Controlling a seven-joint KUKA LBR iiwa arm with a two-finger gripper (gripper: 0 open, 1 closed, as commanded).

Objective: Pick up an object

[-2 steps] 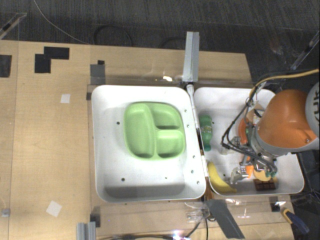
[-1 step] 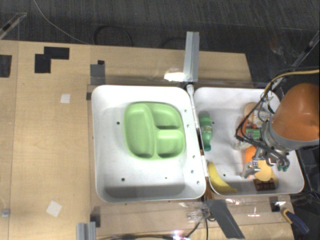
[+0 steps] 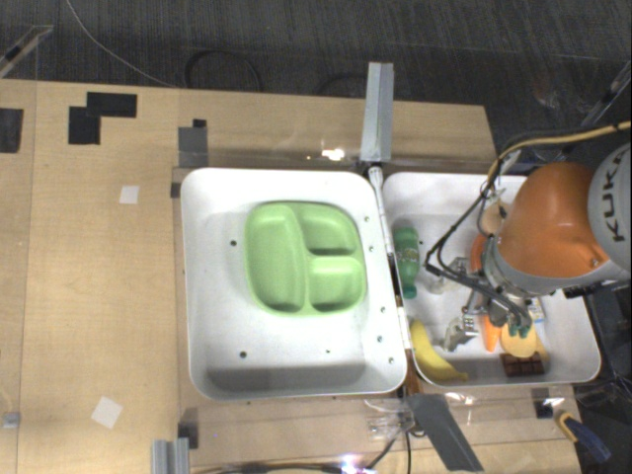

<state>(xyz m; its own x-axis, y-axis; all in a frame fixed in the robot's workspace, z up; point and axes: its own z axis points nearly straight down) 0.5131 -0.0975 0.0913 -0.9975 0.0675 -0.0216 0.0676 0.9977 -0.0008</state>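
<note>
Bright, even light is falling from above, washing out the left white bin (image 3: 212, 265) so its walls are losing detail. Small glare spots are glinting on the metal post (image 3: 375, 117) between the bins and at the bottom edge. The green divided tray (image 3: 301, 257) is casting a soft shadow. The whole picture is looking slightly soft and grainy, and the dark carpet (image 3: 247, 18) is staying dim.

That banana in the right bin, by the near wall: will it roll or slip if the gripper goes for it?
The banana lies flat on its curve, so it probably won't roll far; a push would more likely pivot it. Its smooth skin may slip between narrow fingers. It sits close to the right bin's wall, which could crowd the gripper.
</note>
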